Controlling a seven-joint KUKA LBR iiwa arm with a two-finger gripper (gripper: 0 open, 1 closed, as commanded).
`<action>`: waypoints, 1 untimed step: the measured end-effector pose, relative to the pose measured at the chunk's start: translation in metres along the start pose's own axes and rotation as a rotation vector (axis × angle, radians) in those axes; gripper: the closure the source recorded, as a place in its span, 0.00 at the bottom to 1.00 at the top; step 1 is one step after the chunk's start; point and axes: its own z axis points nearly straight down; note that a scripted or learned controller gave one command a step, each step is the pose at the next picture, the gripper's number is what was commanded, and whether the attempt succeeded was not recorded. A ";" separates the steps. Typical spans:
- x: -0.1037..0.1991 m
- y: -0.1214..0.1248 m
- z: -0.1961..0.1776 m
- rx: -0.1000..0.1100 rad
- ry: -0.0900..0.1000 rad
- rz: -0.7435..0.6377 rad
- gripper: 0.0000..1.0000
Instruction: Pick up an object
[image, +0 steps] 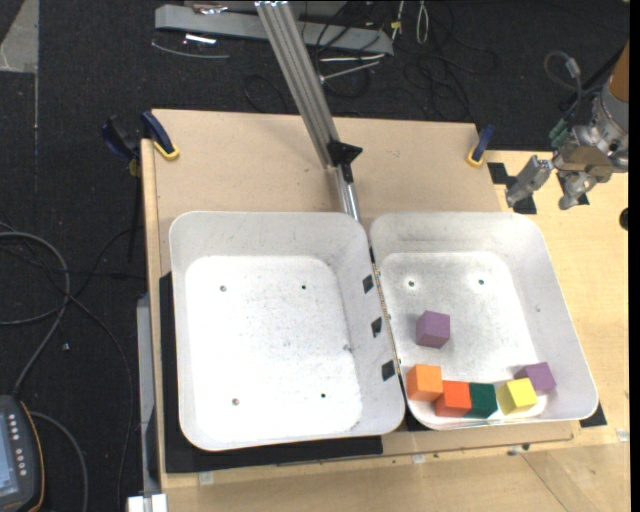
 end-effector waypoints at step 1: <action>0.029 0.000 0.112 0.007 0.003 -0.001 0.00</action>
